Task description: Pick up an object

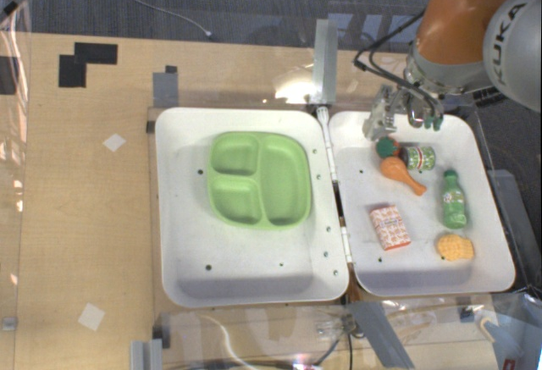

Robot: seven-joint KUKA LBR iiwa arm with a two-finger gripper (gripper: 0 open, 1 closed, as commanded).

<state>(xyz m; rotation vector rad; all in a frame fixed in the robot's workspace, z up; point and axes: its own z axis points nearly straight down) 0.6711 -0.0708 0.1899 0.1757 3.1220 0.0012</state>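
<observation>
My gripper (401,118) hangs over the far edge of the right bin (495,271), open, with nothing between its fingers. Just below it lie an orange toy carrot (401,173) with a green top and a small green can (419,158) on its side. Further toward the front of the same bin are a green bottle (453,201), a red-and-white patterned box (389,227) and a yellow corn-like piece (455,248). The gripper touches none of them.
The left bin (182,224) holds a green divided plate (258,179). A metal post (325,63) rises behind the seam between the two bins. The arm's orange band (453,13) sits above the right bin's far edge.
</observation>
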